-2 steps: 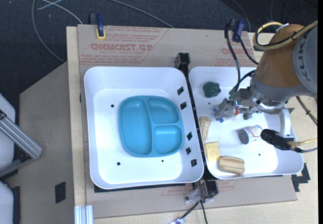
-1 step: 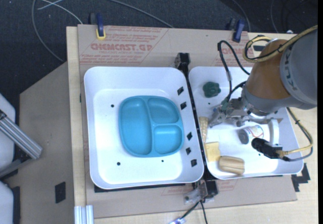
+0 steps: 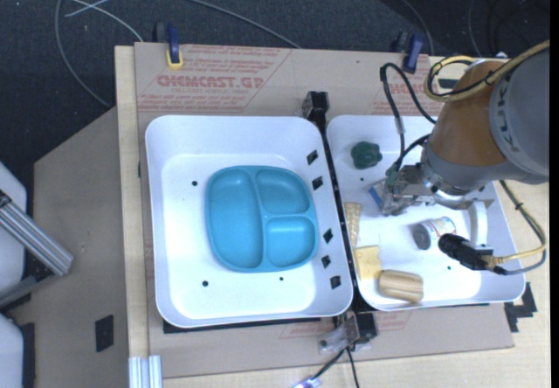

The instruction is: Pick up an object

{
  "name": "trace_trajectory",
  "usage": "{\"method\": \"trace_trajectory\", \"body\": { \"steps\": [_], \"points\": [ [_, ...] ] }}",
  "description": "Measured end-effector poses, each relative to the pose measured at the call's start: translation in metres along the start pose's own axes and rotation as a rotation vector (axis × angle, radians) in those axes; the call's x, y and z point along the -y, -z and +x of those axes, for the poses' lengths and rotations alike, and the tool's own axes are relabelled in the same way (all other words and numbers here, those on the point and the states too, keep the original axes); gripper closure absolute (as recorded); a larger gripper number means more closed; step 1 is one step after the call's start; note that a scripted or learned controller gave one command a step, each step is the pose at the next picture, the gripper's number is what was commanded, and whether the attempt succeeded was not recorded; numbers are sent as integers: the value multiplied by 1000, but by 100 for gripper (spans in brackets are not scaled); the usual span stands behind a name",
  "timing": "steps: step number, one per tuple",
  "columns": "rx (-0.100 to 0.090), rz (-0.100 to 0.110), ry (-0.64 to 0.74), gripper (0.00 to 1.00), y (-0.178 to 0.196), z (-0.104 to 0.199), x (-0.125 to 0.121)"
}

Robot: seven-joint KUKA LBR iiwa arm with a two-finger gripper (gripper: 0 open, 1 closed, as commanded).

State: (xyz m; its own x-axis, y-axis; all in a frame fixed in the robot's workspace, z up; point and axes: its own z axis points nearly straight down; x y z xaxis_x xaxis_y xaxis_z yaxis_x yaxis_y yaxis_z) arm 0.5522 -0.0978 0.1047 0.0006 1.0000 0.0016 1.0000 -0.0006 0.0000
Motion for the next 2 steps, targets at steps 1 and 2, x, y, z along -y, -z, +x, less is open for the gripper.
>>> {"method": "trace_trajectory", "body": {
  "steps": [1,2],
  "points": [
    [2,-4,1,100,43,-1,-2],
    [3,-8,2,100,107,0,1]
  ]
}}
